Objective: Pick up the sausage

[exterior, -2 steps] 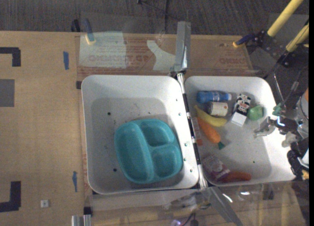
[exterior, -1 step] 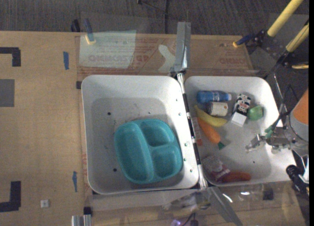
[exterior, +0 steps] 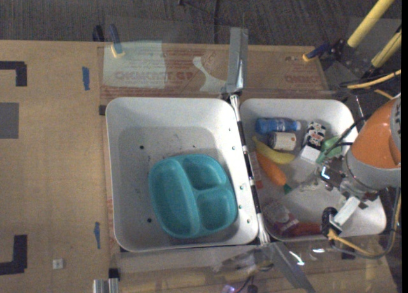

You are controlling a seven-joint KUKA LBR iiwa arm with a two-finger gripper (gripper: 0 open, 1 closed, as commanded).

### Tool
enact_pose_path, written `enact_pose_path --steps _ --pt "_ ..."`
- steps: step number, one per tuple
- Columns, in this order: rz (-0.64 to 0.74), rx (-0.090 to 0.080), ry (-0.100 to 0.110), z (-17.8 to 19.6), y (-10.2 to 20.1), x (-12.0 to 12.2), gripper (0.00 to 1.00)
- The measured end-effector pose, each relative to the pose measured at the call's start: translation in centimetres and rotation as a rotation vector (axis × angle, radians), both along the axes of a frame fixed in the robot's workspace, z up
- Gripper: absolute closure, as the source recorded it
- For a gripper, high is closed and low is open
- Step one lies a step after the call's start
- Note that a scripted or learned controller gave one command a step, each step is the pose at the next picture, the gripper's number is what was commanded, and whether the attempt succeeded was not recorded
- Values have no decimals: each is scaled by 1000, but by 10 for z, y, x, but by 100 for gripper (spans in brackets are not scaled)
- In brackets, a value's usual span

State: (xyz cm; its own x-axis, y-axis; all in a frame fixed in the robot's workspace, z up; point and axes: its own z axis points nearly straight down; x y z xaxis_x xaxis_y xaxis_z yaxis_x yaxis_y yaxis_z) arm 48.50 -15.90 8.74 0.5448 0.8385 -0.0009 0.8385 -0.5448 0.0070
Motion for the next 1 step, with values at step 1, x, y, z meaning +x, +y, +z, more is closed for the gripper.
enact_pose_path --steps 1 --pt "50 2 3 -1 -16 130 0"
